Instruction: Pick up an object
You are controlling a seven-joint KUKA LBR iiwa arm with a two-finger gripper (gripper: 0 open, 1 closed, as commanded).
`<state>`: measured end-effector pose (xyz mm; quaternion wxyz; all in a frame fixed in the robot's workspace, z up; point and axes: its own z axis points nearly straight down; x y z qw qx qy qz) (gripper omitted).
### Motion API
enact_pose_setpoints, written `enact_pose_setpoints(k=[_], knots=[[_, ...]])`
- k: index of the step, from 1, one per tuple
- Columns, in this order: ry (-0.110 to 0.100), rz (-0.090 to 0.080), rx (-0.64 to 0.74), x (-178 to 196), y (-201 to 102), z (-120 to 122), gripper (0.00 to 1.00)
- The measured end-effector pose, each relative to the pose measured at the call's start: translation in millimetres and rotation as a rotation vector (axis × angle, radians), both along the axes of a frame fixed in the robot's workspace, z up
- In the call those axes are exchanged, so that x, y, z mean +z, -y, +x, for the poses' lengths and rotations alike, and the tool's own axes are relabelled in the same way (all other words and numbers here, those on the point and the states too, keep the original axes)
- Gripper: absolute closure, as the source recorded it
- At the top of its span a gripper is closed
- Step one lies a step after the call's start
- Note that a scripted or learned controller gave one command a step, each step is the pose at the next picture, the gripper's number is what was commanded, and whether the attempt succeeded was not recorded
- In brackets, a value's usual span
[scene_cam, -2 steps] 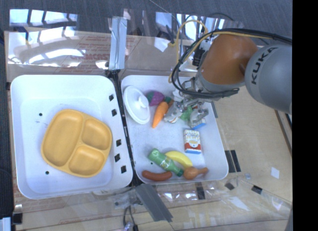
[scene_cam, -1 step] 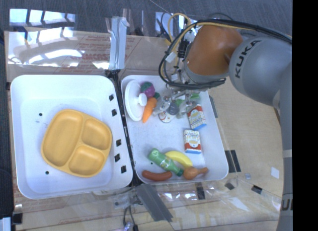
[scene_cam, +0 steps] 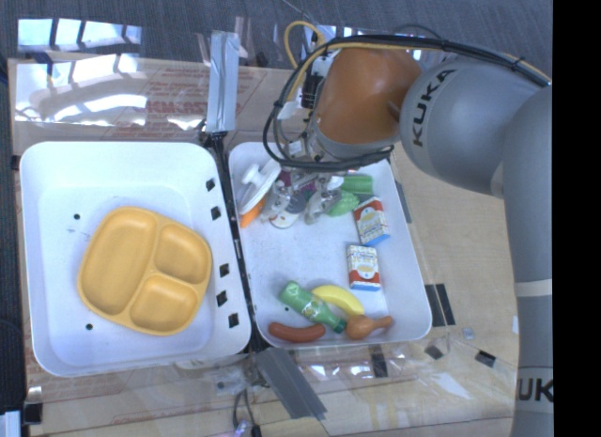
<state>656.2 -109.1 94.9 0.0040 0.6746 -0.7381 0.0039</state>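
My gripper hangs low over the far end of the right bin, under the orange wrist band. Just left of it lie a white object and an orange carrot-like piece. A green toy lies just to its right, partly hidden by the wrist. Two small cartons sit in the bin's right half. At the near end are a green bottle, a banana, a sausage and an orange-brown piece.
The left bin holds a yellow divided plate. A black-clipped divider wall separates the two bins. The grey arm covers the bench's far right. Cables loop above the wrist.
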Motion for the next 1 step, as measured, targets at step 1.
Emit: enact_pose_setpoints(k=[1], knots=[[0.008,0.009,-0.073,56.0,60.7,1.9,0.00]])
